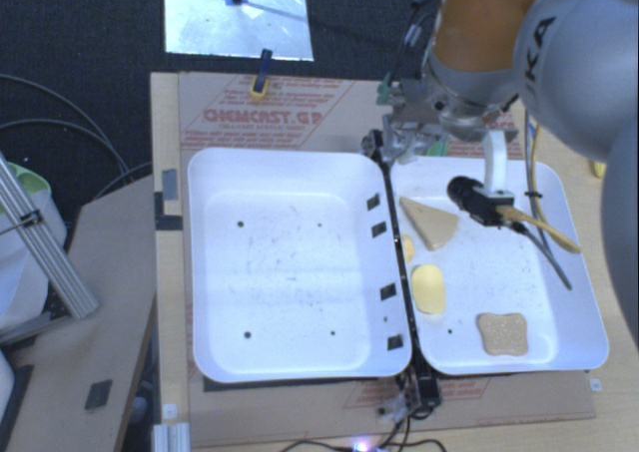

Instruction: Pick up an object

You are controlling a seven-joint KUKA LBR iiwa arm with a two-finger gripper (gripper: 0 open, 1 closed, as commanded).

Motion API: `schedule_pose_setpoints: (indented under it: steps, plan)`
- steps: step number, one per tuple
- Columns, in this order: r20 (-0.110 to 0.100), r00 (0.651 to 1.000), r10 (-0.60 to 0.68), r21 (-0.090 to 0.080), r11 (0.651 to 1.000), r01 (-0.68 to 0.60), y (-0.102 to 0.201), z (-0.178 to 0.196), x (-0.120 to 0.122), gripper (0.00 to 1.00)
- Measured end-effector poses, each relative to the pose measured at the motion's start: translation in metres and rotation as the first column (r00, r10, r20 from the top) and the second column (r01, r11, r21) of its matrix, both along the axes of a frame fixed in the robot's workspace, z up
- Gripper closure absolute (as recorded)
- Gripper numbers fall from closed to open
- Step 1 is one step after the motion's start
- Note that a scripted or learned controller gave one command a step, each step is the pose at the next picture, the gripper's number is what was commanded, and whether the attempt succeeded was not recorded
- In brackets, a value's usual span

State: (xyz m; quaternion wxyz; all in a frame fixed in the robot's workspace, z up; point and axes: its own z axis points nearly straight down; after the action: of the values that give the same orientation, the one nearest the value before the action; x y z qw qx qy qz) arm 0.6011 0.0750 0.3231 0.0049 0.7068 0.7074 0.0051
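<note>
The right bin (589, 340) holds a beige triangular wedge (431, 221), a pale yellow oval piece (428, 288), a tan toast-like slice (502, 333) and a wooden-handled utensil (544, 227) with a thin grey metal end. My gripper (399, 146) hangs over the back edge where the two bins meet, behind and a little left of the wedge. Nothing is seen held in it. The arm's grey and orange body covers the bin's far right corner.
The left bin (200, 270) sits beside the right one on a cardboard sheet (270, 116). A shiny metal plate (235, 1) lies behind the bins, with a blue and yellow clamp (262, 76) at its front edge. An aluminium rail (45, 250) slants at the far left.
</note>
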Motion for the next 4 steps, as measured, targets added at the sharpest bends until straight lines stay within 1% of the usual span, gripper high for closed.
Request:
schedule_pose_setpoints:
  steps: [1,2,3,4]
  plan:
    - [-0.024,1.000,-0.002,-0.001,1.000,0.002,-0.020,-0.085,-0.056,1.00]
    - [0.003,1.000,0.001,0.000,1.000,-0.001,-0.049,0.060,-0.045,1.00]
    - [-0.022,1.000,0.007,0.000,1.000,-0.007,0.006,-0.086,-0.026,1.00]
    - [-0.023,1.000,0.000,0.000,1.000,0.000,0.002,-0.142,-0.088,1.00]
